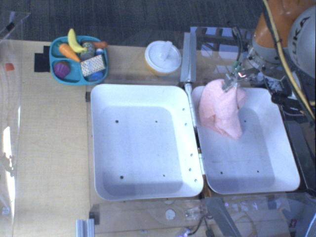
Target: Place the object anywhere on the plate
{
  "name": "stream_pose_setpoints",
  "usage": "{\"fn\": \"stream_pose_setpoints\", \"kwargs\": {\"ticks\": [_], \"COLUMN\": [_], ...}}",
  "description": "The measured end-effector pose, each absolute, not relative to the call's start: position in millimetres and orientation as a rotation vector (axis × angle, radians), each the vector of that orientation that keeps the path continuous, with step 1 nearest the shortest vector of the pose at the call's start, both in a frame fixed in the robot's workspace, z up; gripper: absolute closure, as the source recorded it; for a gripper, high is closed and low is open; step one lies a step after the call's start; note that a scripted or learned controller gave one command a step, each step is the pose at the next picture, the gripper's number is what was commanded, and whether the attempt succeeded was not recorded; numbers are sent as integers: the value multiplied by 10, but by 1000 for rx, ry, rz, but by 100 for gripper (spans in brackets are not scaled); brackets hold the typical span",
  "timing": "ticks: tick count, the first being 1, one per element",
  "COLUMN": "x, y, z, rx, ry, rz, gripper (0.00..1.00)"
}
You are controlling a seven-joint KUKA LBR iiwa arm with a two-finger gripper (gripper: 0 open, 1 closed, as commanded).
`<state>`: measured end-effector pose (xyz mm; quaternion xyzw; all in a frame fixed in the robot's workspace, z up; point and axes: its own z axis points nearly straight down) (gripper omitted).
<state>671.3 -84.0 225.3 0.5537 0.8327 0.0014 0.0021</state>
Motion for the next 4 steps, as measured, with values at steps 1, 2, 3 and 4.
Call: {"fn": "stream_pose_setpoints", "kwargs": {"ticks": [1, 2, 3, 4], "x": [6587, 6514, 6397, 6398], "y": [-329, 276, 775, 773], "z": [2166, 2181, 2227, 2230], "rx": [1177, 572, 3, 4], "ry": [2909, 3085, 3136, 3136], "rz": [4, 4, 4, 4], "gripper": [100, 100, 100, 0]}}
